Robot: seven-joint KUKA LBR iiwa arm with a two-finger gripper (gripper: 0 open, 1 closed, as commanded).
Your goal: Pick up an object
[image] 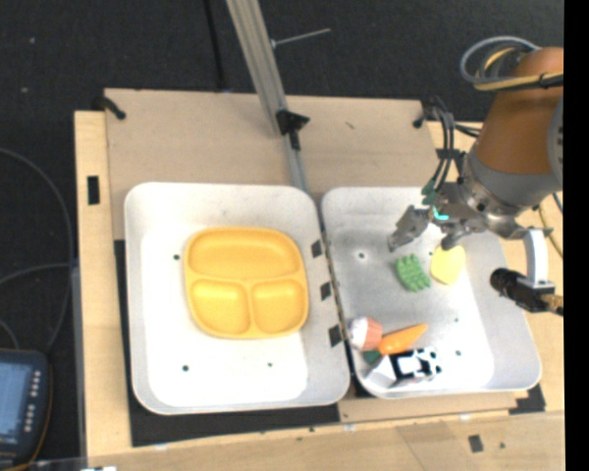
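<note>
Pale wooden bench [206,135], seen from above at a slant, on dark floor. Bearing two shallow white bins side by side: left bin [157,361] toward 9 o'clock, right bin [506,346] toward 3 o'clock, rims touching along the middle. Resting on black matting [236,417] that peeks out along the near edge toward 6 o'clock. Bare board beyond the bins toward 12 o'clock, with a slanted metal rail [258,52] rising from its middle. Small black clips [115,109] at the far corners.
</note>
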